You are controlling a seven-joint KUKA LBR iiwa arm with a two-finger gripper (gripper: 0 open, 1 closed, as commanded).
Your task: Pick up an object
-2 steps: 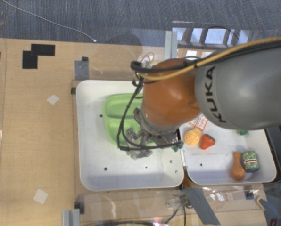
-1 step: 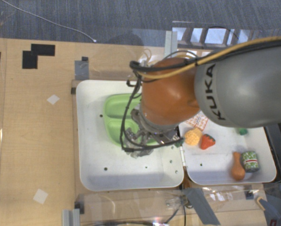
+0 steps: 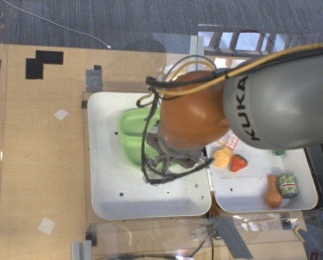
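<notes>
Arm (image 3: 270, 99) reaching in from the right, orange wrist band (image 3: 191, 110) directly over the left bin (image 3: 110, 199). Jaws hidden beneath the wrist housing; cannot tell whether released or clenched. Green object (image 3: 130, 134) lying in left bin, partly covered by the wrist, two lobes visible, long axis running roughly near-to-far. Right bin (image 3: 243, 202) holding a yellow corn piece (image 3: 222, 157), a red strawberry (image 3: 238, 163), an orange drumstick-shaped item (image 3: 273, 193) and a small green can (image 3: 287, 185). Both bins resting on the wooden counter (image 3: 37, 167).
</notes>
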